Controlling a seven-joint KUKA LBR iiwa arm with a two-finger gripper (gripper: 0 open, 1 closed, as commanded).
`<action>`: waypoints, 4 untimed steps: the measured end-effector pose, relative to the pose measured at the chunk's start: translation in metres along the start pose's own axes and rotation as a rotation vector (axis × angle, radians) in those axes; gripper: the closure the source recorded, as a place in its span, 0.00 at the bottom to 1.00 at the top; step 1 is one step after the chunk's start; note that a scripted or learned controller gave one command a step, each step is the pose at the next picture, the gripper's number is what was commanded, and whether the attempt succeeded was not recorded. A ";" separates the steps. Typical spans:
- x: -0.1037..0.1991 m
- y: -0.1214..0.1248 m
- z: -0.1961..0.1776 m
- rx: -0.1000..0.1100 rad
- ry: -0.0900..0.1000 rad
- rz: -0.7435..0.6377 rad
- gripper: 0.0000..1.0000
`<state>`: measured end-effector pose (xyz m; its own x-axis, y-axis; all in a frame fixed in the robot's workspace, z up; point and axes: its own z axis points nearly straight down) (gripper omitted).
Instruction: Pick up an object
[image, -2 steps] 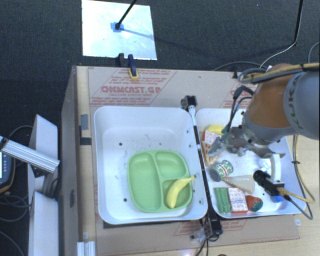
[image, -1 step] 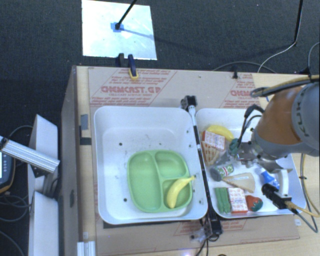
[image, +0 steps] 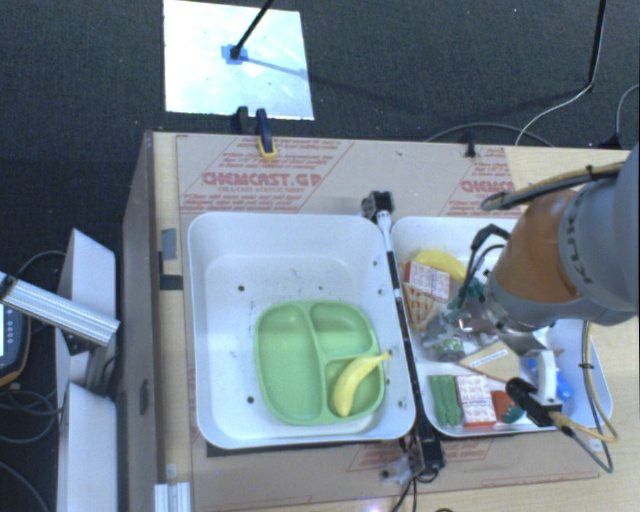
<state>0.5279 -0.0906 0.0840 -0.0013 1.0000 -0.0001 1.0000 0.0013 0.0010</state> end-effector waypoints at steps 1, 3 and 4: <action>-0.022 0.029 -0.001 -0.001 -0.001 0.000 0.00; -0.006 0.005 -0.011 -0.001 0.001 -0.001 1.00; 0.061 0.018 -0.101 -0.002 0.001 -0.003 1.00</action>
<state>0.5454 -0.0297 0.1851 -0.0040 1.0000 0.0009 1.0000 0.0040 0.0035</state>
